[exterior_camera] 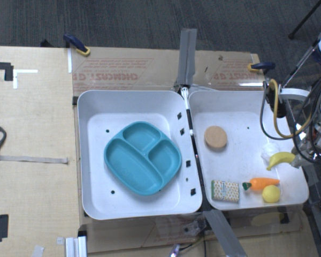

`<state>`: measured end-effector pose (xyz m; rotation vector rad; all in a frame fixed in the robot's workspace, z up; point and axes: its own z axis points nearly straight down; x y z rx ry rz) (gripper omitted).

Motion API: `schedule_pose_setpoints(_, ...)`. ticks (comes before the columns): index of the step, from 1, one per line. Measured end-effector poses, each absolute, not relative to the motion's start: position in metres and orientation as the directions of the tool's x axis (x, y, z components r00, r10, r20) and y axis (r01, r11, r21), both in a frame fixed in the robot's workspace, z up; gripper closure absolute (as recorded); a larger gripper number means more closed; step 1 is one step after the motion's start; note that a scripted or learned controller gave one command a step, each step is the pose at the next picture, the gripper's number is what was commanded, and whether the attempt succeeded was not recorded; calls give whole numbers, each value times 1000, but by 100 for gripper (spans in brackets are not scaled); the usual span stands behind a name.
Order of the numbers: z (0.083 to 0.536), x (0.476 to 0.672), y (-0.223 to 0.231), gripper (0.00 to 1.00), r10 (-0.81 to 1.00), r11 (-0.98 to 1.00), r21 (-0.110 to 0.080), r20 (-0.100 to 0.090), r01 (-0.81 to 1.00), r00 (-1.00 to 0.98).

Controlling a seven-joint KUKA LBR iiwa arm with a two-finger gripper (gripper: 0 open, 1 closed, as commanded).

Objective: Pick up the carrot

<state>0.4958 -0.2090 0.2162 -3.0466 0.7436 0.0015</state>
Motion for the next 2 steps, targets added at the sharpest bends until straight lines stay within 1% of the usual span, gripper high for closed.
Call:
schedule_pose_setpoints(1, 240, 514, -220, 100, -223, -975, -10, 4, -223, 975)
schedule_pose_setpoints(2, 210, 581, -220, 100, -203, -979, -10, 3, -203, 979)
